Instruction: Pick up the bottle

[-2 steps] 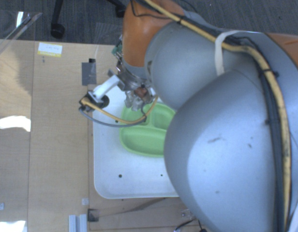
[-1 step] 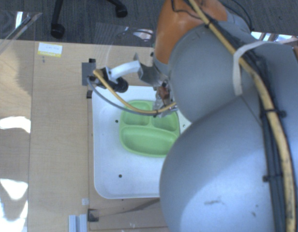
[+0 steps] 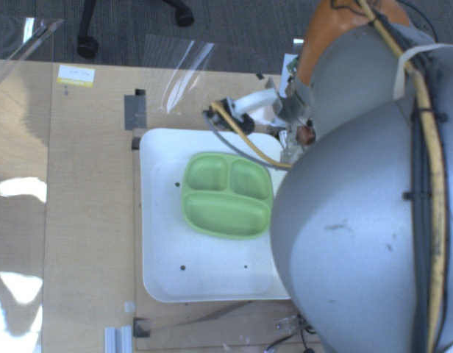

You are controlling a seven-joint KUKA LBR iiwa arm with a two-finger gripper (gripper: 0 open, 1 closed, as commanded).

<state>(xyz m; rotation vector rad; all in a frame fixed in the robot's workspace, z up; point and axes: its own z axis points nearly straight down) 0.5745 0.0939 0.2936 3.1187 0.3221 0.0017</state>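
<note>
A green divided plate (image 3: 228,195) with three compartments lies in the left white bin (image 3: 160,271), toward its far half. My grey arm (image 3: 366,219) bulks over the right side of the view and hides the other bin. The wrist end with the gripper (image 3: 289,134) points down at the far right edge of the left bin, just beyond the plate's far right corner. Cables and the wrist hide the fingers. I cannot make out a bottle.
The wooden bench (image 3: 79,197) stretches bare to the left of the bin. A yellow label (image 3: 76,74) sits near its far edge. Chair legs with castors (image 3: 87,46) stand on the dark floor beyond. Yellow and black cables (image 3: 234,123) loop over the bin's far edge.
</note>
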